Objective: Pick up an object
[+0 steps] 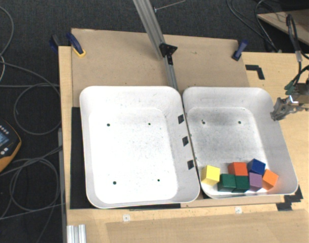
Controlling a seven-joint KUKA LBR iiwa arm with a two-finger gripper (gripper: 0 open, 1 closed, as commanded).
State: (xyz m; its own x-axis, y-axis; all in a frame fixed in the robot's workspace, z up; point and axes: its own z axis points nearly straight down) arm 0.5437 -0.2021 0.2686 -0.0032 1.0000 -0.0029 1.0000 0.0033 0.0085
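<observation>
You've got the metal two-finger gripper (279,110) hanging by the right white plastic bin's (275,135) rim; can't tell its state.

We look down on two white bins side by side on the bench: the left bin (93,135) and the right bin (275,146). Along the right bin's near wall we find a huddle of blocks: a yellow block (211,174), a green block (228,181) just beside it, a red-orange block (239,168), a purple block (255,179), a blue block (257,165) and an orange block (270,177). At the right edge, the gripper (281,109) sits over that bin's far right rim, well apart from the blocks.
</observation>
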